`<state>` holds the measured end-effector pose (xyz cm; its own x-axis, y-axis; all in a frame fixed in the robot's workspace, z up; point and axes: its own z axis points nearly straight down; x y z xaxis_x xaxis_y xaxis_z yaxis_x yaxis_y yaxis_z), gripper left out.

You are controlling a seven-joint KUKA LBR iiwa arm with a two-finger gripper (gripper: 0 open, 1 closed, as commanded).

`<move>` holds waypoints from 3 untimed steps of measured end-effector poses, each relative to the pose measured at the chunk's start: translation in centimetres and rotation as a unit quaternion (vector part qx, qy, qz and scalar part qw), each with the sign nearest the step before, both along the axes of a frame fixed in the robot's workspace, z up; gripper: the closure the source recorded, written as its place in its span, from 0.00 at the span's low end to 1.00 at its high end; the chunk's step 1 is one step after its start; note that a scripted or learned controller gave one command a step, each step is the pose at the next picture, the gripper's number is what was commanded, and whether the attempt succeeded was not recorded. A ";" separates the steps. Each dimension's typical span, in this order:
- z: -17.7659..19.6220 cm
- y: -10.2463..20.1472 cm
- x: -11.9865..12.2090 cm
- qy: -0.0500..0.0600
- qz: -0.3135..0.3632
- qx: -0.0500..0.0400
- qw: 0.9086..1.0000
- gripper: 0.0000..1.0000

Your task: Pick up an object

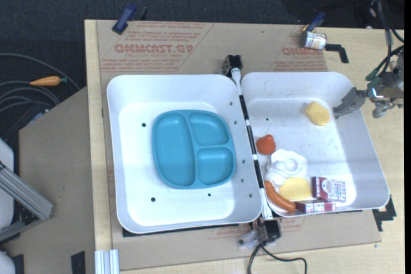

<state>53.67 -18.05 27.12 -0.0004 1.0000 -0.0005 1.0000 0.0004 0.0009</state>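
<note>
1. Lemon (318, 113), the yellow lump nearest the gripper (350, 101), lies loose in the right bin (366, 151), apart from other items, so you have room around it.
2. You see the gripper just beside it at the bin's right wall, holding nothing; how far it gapes, you cannot tell.
3. Toy food and a small carton (329, 192) crowd the near corner.
4. Blue tray (192, 147) sits in the left bin (128, 106).

teal-blue three-section plastic plate (192, 148), two glossy white bins (128, 99), pale yellow lumpy toy (318, 113), small orange-red toy (266, 143), red-and-white printed carton (329, 192), tan board with red lettering (154, 47)
</note>
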 end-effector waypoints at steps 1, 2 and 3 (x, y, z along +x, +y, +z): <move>-16.7 -2.4 -2.7 0.002 -0.001 0.001 1.000 0.00; -18.7 3.0 -5.6 0.002 0.000 0.001 1.000 0.00; -17.7 3.0 -5.5 0.001 -0.001 0.001 1.000 1.00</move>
<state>48.15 -15.09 9.40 0.0019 1.0000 0.0006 1.0000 -0.0019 -0.0003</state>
